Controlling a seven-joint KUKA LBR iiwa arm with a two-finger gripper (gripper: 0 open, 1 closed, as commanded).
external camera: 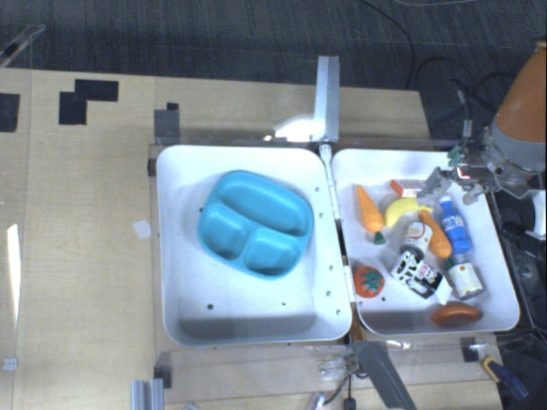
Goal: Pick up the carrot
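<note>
The carrot (368, 208) is orange with a green stub at its near end and lies in the left part of the right bin (509, 300), beside a yellow fruit (405, 211). A second orange, carrot-like piece (437, 237) lies further right, next to a blue bottle (453, 226). My gripper (452, 185) hangs over the bin's rear right area, to the right of the carrot and apart from it. It is open, with nothing between its fingers.
The right bin also holds a red tomato (369, 282), a black-and-white item (417, 271), a small can (466, 280) and a brown sausage (455, 314). A blue divided tray (255, 222) lies in the left bin (175, 254). A ridge (338, 229) separates the bins.
</note>
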